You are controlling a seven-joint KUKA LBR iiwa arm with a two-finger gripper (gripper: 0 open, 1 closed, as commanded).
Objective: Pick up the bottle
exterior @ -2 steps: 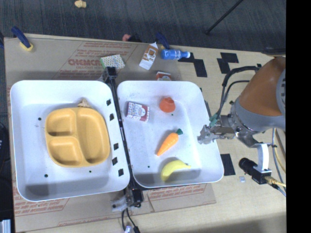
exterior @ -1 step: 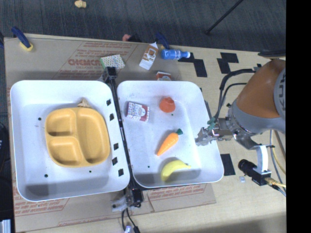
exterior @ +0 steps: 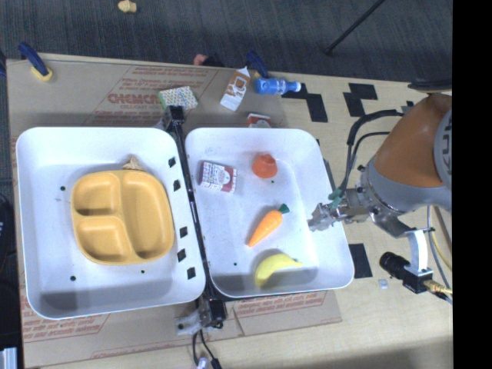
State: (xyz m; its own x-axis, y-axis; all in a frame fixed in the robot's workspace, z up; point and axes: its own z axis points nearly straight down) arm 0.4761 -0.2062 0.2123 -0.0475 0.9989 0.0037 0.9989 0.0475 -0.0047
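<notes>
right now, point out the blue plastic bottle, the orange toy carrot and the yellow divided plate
blue plastic bottle [exterior: 270, 87]: camera view, on the middle of its body, lying on the bench beyond the bins
orange toy carrot [exterior: 265, 227]: camera view, mid-body, right bin
yellow divided plate [exterior: 121, 216]: camera view, central ridge, left bin

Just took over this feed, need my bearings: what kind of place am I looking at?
Probably a robot lab test bench, not a kitchen: two white bins taped onto cardboard, toy food such as a carrot and banana, and a grey arm's gripper over the right bin's edge.
</notes>
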